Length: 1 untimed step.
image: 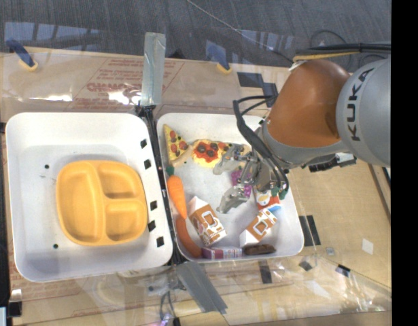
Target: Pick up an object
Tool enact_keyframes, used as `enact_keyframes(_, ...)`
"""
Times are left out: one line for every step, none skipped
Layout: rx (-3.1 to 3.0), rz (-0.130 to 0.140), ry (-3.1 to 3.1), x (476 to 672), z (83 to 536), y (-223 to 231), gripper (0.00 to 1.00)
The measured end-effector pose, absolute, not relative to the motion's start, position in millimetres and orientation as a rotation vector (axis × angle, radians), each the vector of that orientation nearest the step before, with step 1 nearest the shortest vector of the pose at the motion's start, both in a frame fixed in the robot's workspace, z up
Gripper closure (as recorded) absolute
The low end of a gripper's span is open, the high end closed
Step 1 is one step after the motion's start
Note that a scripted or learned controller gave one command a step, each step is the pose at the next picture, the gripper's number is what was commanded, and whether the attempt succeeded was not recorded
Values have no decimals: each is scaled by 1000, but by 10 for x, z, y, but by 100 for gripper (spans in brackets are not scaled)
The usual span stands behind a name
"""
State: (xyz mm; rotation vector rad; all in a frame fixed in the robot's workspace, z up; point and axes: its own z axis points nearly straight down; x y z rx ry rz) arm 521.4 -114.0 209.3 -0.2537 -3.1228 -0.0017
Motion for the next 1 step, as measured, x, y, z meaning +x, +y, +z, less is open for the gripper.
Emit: enact_keyframes(-156,-5,-3121,5092,1041,-973,0)
